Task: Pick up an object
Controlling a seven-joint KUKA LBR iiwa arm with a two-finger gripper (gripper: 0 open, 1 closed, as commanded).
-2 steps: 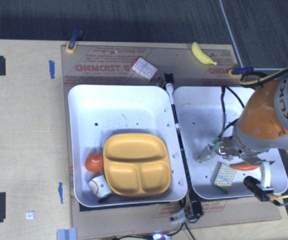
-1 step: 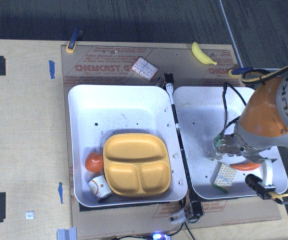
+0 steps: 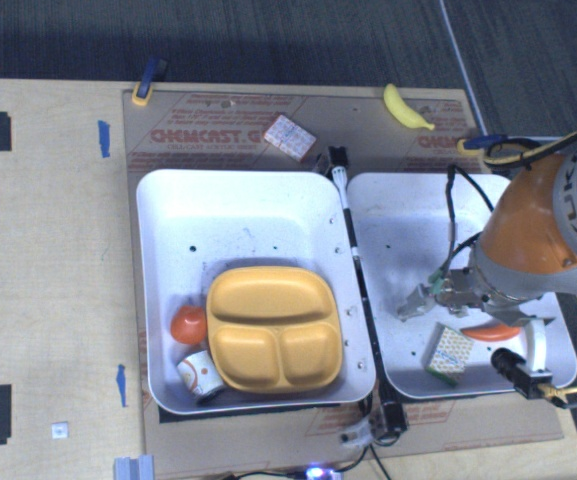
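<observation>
My gripper (image 3: 438, 298) hangs low in the right bin (image 3: 398, 218), its opening hard to tell, just left of a sponge (image 3: 449, 351) that looks light and squashy, best pinched across its short sides.

The arm (image 3: 543, 233) reaches in from the right, its end effector (image 3: 420, 304) lowered and pointing left.

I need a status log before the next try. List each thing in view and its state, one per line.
Yellow divided tray: right way up in the left bin.
Orange ball: at the tray's left edge.
White cup: on its side.
Sponge: flat in the right bin.
Banana: lying outside the bins.
Pincer: over the right bin.
</observation>
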